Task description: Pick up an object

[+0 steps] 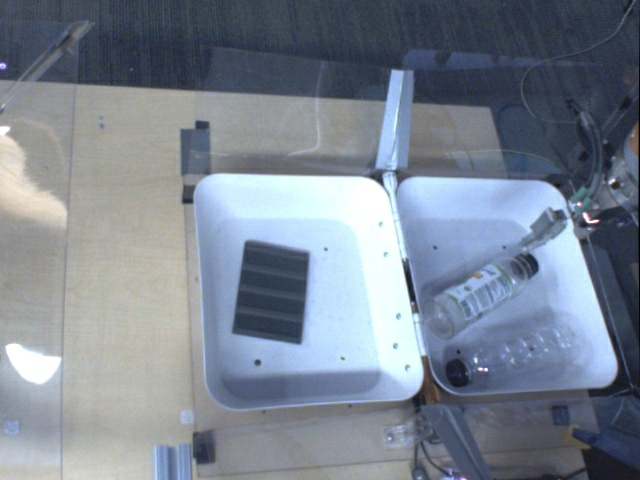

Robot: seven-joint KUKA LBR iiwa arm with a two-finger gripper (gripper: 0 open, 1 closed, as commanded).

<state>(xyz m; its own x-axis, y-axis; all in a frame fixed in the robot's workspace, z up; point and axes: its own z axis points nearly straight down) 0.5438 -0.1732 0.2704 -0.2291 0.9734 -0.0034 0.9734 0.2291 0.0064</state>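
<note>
Clear plastic labelled bottle (484, 294) lying tilted in right white bin (590, 298), dark ribbed rectangular block (271, 292) in left white bin (215, 268), jaws (549, 224) near bottle's cap, state cannot be told.

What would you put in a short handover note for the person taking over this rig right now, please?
Gripper: over the right bin's far right corner, close to the cap end of the labelled clear bottle; it holds nothing that I can see.
Things: that bottle lies tilted in the right bin; a second clear bottle with a black cap lies near the front wall. A dark ribbed block lies flat in the left bin.
Done: nothing lifted.
Left: grasp and lift one object.
</note>
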